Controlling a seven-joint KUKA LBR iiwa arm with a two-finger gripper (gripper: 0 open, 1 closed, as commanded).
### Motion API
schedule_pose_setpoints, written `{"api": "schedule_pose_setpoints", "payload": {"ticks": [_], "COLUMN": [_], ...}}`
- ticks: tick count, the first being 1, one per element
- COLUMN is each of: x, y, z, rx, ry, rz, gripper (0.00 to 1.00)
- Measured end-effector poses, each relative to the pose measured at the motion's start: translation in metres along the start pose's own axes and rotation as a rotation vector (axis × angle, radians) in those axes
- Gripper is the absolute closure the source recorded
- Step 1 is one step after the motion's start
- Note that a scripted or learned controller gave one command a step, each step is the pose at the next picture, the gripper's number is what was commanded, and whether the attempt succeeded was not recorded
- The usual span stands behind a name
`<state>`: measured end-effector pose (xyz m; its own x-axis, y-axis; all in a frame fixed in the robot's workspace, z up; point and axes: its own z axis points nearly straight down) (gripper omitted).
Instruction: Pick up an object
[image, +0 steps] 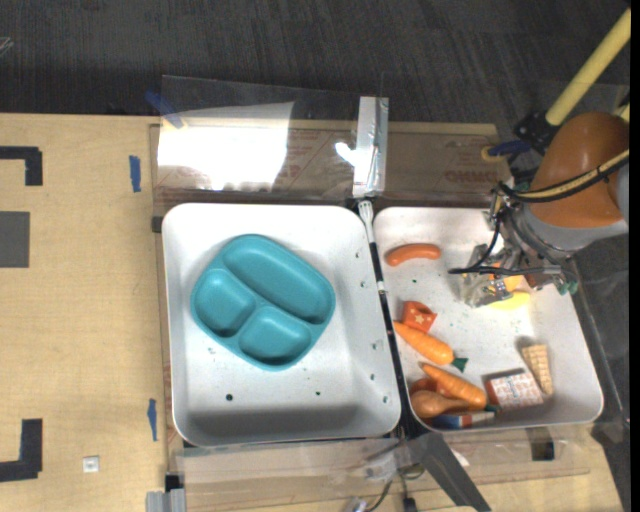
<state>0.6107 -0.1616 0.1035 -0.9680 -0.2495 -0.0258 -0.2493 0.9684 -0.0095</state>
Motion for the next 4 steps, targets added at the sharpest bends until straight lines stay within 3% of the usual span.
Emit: {"api": "schedule_pose_setpoints", "payload": {"ticks": [1,2,3,4], "x": [-0.035,-0.040,-0.043,0.033], "y": [0.012,-0.072,-0.071,-0.054], "z": [-0.121,-0.046,-0.051,0.014], "rx": [-0.003,-0.013,-0.009,-0.009], "ry": [0.008,0.020,0.013,0.014], "rz": [0.026,-0.333,-0.335,-0.306], "gripper": [1.00,1.00,0.00,0.00]}}
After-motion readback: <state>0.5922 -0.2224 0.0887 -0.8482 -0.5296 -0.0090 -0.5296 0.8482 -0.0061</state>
